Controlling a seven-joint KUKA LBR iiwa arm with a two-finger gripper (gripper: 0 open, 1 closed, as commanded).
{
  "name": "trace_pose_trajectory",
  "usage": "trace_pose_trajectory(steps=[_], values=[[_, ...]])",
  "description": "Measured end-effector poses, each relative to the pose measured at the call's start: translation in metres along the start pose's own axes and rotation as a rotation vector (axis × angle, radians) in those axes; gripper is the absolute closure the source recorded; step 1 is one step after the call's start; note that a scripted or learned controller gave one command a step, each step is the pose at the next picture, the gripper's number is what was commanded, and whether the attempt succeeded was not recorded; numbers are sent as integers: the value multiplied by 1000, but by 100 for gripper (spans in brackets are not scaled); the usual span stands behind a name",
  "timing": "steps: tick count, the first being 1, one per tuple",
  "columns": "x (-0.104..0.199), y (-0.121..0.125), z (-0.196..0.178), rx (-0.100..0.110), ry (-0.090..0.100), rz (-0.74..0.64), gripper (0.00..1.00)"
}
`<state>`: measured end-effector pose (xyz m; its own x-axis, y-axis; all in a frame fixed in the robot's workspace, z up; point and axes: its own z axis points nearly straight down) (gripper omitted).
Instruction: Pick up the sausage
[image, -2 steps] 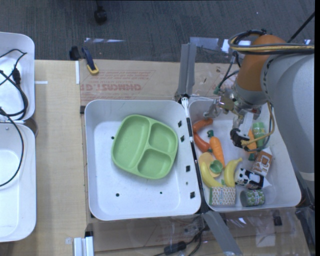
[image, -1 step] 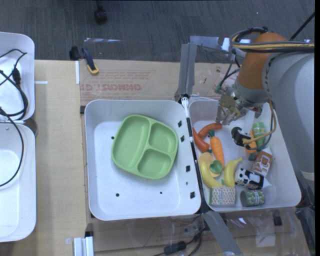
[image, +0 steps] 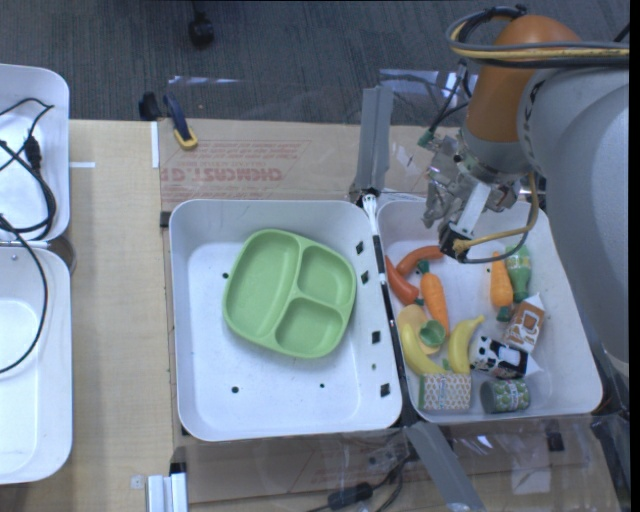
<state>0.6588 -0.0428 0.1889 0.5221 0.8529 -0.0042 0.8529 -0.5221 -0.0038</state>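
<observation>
- Logging gripper (image: 445, 215) hanging over the back of the right bin (image: 575, 340), near its back-left corner, under the orange wrist band.
- Failing to resolve the gripper state from this angle: apart or together, cannot tell.
- Locating sausage (image: 402, 283), red-orange and curved, lying in the right bin close along its left wall, in front of the gripper and apart from it.
- Noting carrot (image: 433, 297) lying just beside the sausage on its right, green top pointing toward the back; second carrot (image: 500, 283) lying near the bin's right wall.
- Noting two bananas (image: 413, 347) lying in front of the first carrot, near each other.
- Recording small carton (image: 527, 322), cow-patterned box (image: 497, 355), tan checked packet (image: 447, 392) and green can (image: 507, 396) sitting toward the front of the right bin; labels too small for reading.
- Recording green three-compartment plate (image: 290, 295) lying flat in the left bin (image: 200, 400).
- Attempting to read red print on the cardboard sheet (image: 250, 160) behind the bins: lettering appearing reversed, not legible with confidence.
</observation>
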Motion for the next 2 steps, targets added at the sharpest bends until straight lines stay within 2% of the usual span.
trace_pose_trajectory(steps=[1, 2], values=[[0, 0, 0, 0, -1, 0, 0], [-27, 5, -79, 0, -1, -33, 0]])
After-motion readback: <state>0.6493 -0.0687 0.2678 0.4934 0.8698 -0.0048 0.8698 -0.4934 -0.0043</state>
